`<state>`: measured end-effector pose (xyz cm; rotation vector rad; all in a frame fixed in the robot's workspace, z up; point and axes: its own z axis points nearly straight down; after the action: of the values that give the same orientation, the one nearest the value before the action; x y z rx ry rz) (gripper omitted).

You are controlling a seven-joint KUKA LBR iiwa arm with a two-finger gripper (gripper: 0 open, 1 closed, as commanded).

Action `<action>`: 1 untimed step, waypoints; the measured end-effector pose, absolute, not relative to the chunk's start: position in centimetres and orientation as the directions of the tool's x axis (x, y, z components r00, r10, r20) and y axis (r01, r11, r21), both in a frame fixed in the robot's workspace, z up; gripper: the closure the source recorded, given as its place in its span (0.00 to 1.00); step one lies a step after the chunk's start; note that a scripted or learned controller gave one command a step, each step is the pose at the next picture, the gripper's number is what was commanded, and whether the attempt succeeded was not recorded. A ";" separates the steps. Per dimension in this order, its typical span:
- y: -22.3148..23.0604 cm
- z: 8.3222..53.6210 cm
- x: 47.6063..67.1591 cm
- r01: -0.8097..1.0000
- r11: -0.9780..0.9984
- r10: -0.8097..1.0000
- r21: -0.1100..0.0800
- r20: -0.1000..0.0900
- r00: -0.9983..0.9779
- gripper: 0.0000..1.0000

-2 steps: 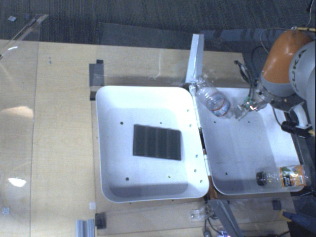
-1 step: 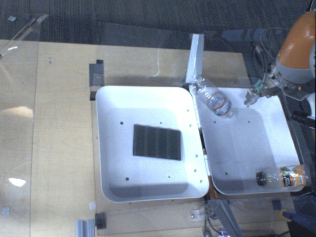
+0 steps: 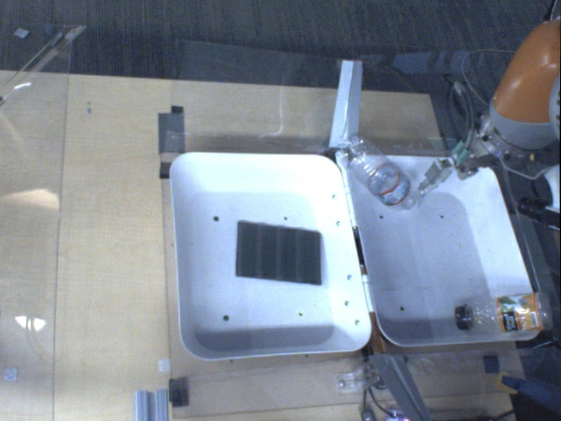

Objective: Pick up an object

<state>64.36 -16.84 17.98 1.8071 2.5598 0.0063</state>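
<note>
Camera view: the jaws point(image 3: 436, 175) hover at the right bin's point(image 3: 438, 261) far edge just beside a clear plastic bottle point(image 3: 382, 179) lying in that far-left corner, likely lining up a grasp; their opening cannot be told.

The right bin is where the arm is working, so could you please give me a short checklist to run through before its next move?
1. Target present: clear plastic bottle lies in the right bin's far left corner: ok.
2. Hand near the target, just right of it: ok.
3. Bottle between the hand's parts: cannot tell.
4. Second bottle, yellow label, near right corner, away from the hand: ok.
5. Dark ridged pad sits in the left bin, out of the way: ok.
</note>
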 end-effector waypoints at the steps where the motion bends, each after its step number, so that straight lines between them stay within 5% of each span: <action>1: -15.0 13.8 66.6 0.936 0.350 0.937 0.023 -0.023 -0.350 0.00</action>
<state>66.58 -15.02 13.85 1.7726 2.5548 0.0097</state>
